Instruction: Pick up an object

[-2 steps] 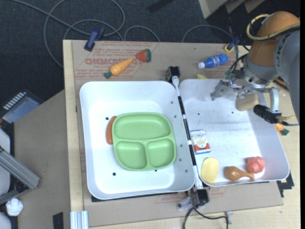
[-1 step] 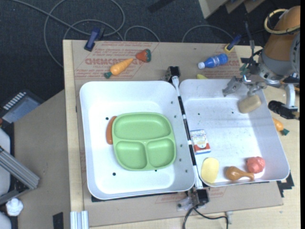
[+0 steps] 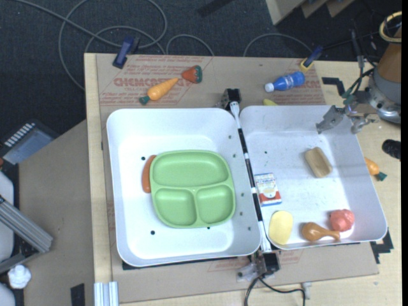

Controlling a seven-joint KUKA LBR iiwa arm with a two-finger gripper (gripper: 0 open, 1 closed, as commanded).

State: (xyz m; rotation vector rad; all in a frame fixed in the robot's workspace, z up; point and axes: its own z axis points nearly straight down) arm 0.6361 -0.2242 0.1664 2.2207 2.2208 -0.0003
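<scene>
Pincer point(image 3: 333, 120) at far right corner of right bin point(image 3: 299, 123), above bin's rim, nothing between fingers; spread or pressed together: cannot tell.

Right bin: tan bread roll point(image 3: 317, 162) near far right side, just below pincer; small carton point(image 3: 268, 189) at left wall; yellow lemon point(image 3: 280, 227), orange-brown pear point(image 3: 317, 232), pink lump point(image 3: 342, 219) in row along near edge.

Left bin point(image 3: 127, 145): green divided plate point(image 3: 192, 187) at middle, red-orange sausage point(image 3: 146, 173) touching plate's left edge.

Desk point(image 3: 102, 234) far edge: toy carrot point(image 3: 162, 88), strawberry point(image 3: 193, 74), blue bottle point(image 3: 285, 81).
</scene>
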